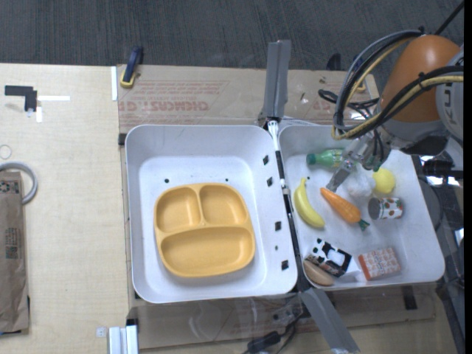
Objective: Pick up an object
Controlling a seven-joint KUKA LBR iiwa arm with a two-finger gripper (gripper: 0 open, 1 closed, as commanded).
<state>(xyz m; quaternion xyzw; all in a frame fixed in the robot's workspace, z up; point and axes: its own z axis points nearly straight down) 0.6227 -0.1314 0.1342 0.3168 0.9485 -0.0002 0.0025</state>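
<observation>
While the gripper (344,174) hung low in the right bin (422,198), I couldn't tell its state. The carrot (340,204) lay just below it, beside the banana (309,204) (lemon (383,180) close too). I judged a straight descent centred on the carrot best.

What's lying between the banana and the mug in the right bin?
The camera view shows a carrot lying slantwise between the banana and the mug.
</observation>
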